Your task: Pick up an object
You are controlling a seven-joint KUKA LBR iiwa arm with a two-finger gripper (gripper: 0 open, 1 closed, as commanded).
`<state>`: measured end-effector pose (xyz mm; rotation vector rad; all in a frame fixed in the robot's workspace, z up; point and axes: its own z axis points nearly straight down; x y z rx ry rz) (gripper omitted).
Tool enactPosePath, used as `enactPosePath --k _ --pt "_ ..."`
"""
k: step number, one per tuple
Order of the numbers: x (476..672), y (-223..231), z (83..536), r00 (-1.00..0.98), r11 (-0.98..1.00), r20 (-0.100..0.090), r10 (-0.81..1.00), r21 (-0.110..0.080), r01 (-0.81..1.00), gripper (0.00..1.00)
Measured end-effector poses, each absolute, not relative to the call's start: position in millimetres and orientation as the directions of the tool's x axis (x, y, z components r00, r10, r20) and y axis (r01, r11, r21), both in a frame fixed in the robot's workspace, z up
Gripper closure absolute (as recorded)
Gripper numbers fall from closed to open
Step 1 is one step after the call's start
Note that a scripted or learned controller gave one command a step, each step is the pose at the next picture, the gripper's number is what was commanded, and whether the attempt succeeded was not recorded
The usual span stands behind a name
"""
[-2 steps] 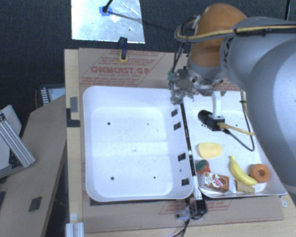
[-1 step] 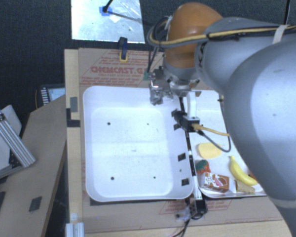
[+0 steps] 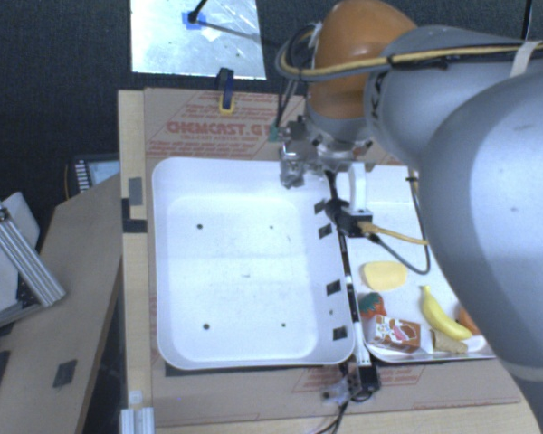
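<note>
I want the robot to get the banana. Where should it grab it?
Probably across the middle of the banana, coming straight down from above. It lies flat in the right bin, long and thin, so fingers closing across its narrow width should fit. Neighbours crowd its lower end.

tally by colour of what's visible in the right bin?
Yellow: 2, a banana and a flat round piece
Red/brown: 2, a small packet and a red item beside it
Tan: 1, a wedge
Orange: 1, a sliver at the arm's edge, partly hidden
Total: 6 visible; the arm covers much of the right bin.
</note>
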<state>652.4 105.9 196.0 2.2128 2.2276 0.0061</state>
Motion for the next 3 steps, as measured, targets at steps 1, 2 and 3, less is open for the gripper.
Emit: enactPosePath --k 1,2,3 --pt "656.7 157 79 -0.008 0.008 0.001 1.0 -0.002 1.0 1.0" --pt "669.5 187 93 -0.006 0.006 0.003 1.0 0.004 1.0 1.0" --pt "665.2 186 85 -0.005 0.005 0.001 1.0 0.002 1.0 1.0"
